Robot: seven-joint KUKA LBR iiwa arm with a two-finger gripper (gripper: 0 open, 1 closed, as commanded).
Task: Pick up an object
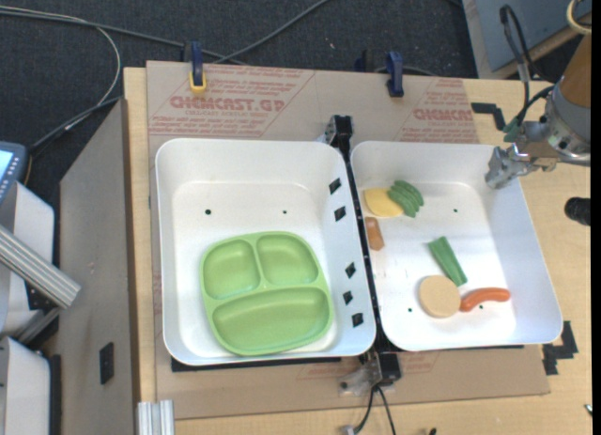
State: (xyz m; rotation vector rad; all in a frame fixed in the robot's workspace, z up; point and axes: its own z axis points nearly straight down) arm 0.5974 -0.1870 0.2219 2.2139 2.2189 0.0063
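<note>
Nearest the camera, in the left bin (178,165), a pale green divided tray (267,290) of smooth moulded plastic is seen lying flat, with three compartments and rounded corners. In the right bin (526,236), toward its near edge, a tan round disc (437,296) is touched by a glossy orange-red curved piece (485,298), and a dark green strip (447,260) lies just beyond them. Farther back, an orange piece (375,233) lies by the dividing wall (partly hidden), then a yellow piece (381,202) with a ribbed green pod (407,196) against it. Both bins rest on a brown printed cardboard surface (244,97). The gripper (500,166) is seen over the right bin's far rim; whether it is released or clenched cannot be told.
</note>
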